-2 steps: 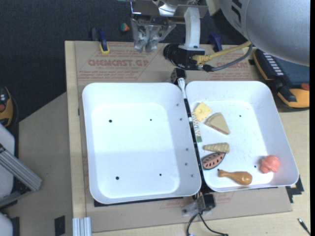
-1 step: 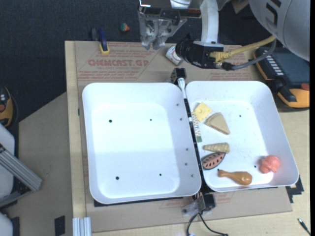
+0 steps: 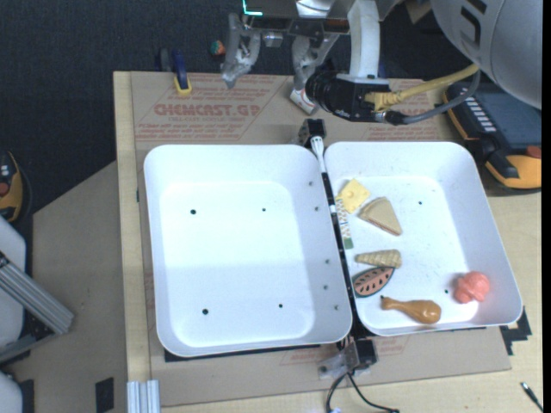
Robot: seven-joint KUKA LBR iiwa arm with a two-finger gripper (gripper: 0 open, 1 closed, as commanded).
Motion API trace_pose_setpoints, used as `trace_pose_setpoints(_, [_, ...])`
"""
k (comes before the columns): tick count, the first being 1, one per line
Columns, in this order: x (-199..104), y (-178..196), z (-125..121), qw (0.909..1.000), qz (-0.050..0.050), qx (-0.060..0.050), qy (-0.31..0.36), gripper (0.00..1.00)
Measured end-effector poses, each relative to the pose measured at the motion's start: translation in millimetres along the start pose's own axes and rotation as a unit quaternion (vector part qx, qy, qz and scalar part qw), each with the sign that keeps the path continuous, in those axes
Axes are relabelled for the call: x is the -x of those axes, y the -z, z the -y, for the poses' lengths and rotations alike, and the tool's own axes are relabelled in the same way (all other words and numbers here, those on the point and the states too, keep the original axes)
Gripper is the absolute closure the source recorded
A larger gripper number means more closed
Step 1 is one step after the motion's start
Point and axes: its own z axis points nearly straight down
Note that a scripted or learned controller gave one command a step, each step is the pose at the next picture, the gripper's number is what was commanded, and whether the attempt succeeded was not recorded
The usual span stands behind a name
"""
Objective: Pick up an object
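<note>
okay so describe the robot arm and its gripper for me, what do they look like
The grey, rounded arm casing bears large dark lettering. The two-finger metal gripper has pale grey fingers below a silver block with a small green light. A white curved bracket and a black fitting with a yellow braided cable sit beside it.

Six food items point(image 3: 380, 216) in right bin point(image 3: 482, 196); left bin point(image 3: 164, 231) beside it
</note>
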Motion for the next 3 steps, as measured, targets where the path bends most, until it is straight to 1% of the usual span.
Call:
trace_pose_setpoints(1, [1, -144, -6, 1.0, 0.003, -0.008, -0.001, 0.0])
trace_pose_setpoints(2, [0, -123, -8, 1.0, -0.001, 0.001, -0.001, 1.0])
trace_pose_setpoints(3, [0, -79, 27, 1.0, -0.001, 0.001, 0.0, 1.0])
